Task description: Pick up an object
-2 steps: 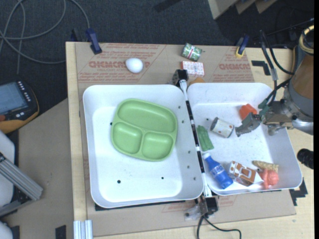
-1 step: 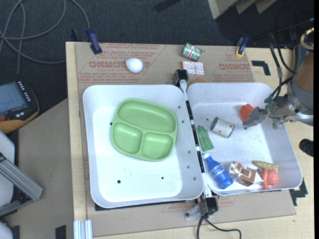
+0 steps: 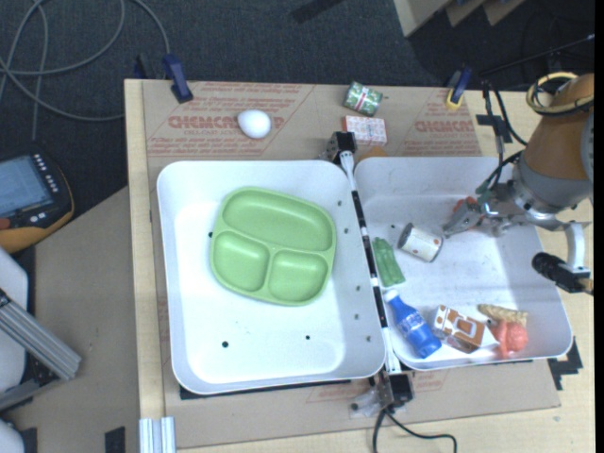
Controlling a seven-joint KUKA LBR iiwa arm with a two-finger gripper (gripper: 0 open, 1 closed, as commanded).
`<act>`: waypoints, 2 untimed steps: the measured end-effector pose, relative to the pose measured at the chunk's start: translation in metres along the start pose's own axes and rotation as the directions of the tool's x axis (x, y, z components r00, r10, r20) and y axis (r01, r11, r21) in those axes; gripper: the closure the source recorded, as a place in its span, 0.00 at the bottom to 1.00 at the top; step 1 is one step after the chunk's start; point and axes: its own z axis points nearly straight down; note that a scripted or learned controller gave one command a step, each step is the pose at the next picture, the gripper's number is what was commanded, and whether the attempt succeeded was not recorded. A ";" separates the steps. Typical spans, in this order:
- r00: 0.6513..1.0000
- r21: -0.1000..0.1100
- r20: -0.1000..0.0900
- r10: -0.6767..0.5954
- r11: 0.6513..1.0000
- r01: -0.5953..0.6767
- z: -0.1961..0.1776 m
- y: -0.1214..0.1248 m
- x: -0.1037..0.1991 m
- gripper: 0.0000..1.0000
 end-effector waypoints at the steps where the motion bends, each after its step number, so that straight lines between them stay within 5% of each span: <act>1: 1.000 0.001 -0.011 -0.005 1.000 0.005 0.001 0.049 -0.008 0.00; 2: 1.000 0.000 0.000 -0.002 1.000 0.002 0.000 0.039 0.017 0.00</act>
